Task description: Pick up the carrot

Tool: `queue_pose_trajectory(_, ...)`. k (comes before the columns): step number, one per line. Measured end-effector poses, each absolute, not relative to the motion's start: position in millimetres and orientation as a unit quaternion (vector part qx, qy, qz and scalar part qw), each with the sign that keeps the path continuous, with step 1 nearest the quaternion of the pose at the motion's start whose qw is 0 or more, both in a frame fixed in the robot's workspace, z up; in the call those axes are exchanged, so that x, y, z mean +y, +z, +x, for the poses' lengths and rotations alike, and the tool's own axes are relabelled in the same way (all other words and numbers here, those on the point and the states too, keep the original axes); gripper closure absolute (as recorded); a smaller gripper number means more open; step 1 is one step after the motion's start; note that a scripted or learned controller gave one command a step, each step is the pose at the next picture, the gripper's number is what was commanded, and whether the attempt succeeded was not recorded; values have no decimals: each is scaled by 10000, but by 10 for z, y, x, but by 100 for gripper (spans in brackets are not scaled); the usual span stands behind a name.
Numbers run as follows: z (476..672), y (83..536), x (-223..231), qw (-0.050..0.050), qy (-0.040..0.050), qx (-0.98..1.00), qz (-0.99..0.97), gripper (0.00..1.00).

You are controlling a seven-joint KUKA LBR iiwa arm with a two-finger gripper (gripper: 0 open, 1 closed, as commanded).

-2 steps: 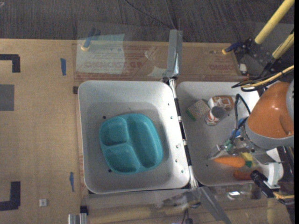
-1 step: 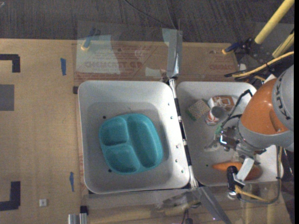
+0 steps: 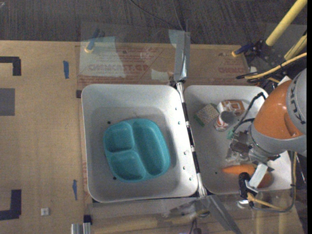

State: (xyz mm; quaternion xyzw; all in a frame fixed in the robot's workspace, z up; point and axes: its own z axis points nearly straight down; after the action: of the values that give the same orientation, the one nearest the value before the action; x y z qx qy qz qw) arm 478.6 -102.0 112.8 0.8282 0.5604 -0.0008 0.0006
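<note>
Claw: the claw (image 3: 239,149) hangs low over the right bin, just above the carrot and a little toward the bin's middle. From where I stand I cannot tell whether it is open or closed, and I see nothing gripped in it.
Arm: the grey arm (image 3: 292,126) with its orange band comes in from the right and bends down over the right bin's far side.
Carrot: the carrot (image 3: 233,169) lies flat on the floor of the right bin, close to the bin's near wall. It points roughly left to right, and its right part is hidden behind the robot's hardware.
Right bin: the right bin (image 3: 207,165) is shallow and white, and its left half is mostly bare floor.
Other things in the right bin: a small tan and green square piece (image 3: 207,114) sits toward the far left corner. Just beside it, to its right, is a white and orange-red container (image 3: 227,115), too blurred to name.
Left bin: the left bin (image 3: 95,130) touches the right one along their shared wall.
Plate: a teal plate (image 3: 136,150) with three compartments rests in the middle of the left bin, turned slightly askew.
Desk: the pale brown desk (image 3: 39,130) carries both bins, with bits of blue tape (image 3: 66,69) and black corner marks (image 3: 10,65) off to the left.
</note>
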Motion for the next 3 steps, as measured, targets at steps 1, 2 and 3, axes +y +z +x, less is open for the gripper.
queue_pose_trajectory(1, 4794, 1840, -797, -4, -10, 5127, 8586, 100)
queue_pose_trajectory(2, 4794, 1840, -791, -6, -11, 5130, 8584, 0)
queue_pose_trajectory(3, 4780, 1227, -1446, -17, -11, 5861, 8103, 0)
